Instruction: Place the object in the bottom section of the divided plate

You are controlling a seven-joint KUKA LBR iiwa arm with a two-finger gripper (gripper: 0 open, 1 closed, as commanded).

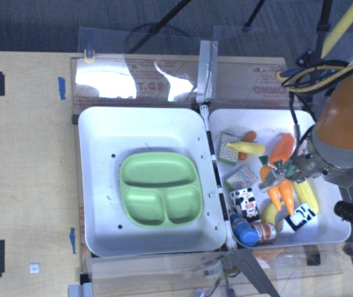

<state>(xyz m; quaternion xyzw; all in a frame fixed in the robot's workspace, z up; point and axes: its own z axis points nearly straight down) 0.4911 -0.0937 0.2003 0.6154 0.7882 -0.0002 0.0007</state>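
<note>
The object to be moved has not been singled out: the right bin (334, 228) holds a crowded heap of toy food, and any of it could be the target. Among it lie carrots (279, 193), a corn cob (306, 192), a yellow banana-like piece (245, 147), a blue-capped bottle (245, 234), and black-and-white pieces (245, 202). The gripper (285, 172) sits low over the middle of this heap, just beside the carrots and corn. Whether the jaws are open, closed or gripping anything cannot be told; the tips merge with the clutter.

The green divided plate (161, 187) rests in the left bin (96, 135), well apart from the heap, with one long section on its far side and two smaller ones on its near side.

The main risk, as I judge it, is the crowding. Items touch and overlap, so the jaws may close on two things, or nudge one aside and come up with nothing. A rounded carrot or corn cob could also slip out during the carry over the ridge between the bins. At the plate, a release slightly too far would land the item in the long section instead.
</note>
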